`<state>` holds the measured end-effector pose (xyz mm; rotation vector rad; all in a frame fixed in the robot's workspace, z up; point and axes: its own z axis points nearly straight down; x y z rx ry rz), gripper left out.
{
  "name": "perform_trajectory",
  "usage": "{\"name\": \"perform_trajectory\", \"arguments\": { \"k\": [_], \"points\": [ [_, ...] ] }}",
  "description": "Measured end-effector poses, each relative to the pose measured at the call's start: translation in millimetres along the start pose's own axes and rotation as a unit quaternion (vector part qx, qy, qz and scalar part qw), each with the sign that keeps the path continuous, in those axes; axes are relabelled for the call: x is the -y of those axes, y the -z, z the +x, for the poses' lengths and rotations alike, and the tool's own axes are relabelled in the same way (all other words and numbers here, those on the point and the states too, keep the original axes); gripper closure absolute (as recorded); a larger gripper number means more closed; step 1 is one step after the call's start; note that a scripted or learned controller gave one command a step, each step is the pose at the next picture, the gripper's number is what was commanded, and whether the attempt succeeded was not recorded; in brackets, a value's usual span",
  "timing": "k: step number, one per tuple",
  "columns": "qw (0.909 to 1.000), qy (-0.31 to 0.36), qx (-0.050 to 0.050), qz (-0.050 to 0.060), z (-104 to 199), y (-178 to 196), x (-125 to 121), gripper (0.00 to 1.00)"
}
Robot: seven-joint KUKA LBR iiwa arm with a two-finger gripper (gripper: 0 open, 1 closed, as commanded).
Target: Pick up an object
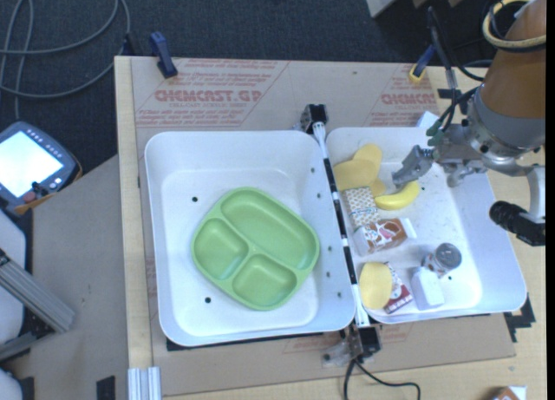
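Observation:
My gripper (431,167) hangs over the far part of the right bin (499,255), just above and right of a small yellow banana (397,198). Nothing shows held in it. Beside the banana lie a pale yellow heart-shaped piece (360,167) and a patterned packet (362,208). Nearer the front are a red-and-white snack packet (386,233), a round yellow piece (375,281), a small metal-topped item (445,257) and a white block (427,290).
The left bin (173,173) holds a green divided plate (254,246). A ridge (334,207) separates the two bins. Blue clamps (161,53) sit at the board's far edge. A screen device (30,164) lies off the bench to the left.

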<state>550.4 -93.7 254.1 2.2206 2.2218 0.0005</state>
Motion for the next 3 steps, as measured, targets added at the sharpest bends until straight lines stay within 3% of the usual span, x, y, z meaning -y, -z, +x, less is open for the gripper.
{"name": "perform_trajectory", "arguments": {
  "k": [1, 2, 3],
  "points": [
    [1.0000, -0.001, 0.000, 0.002, -60, -147, -32, 0.00],
    [1.0000, 0.000, 0.000, 0.000, -63, -169, -102, 0.00],
    [1.0000, 0.000, 0.001, -0.002, -63, -159, -103, 1.00]
  ]
}}
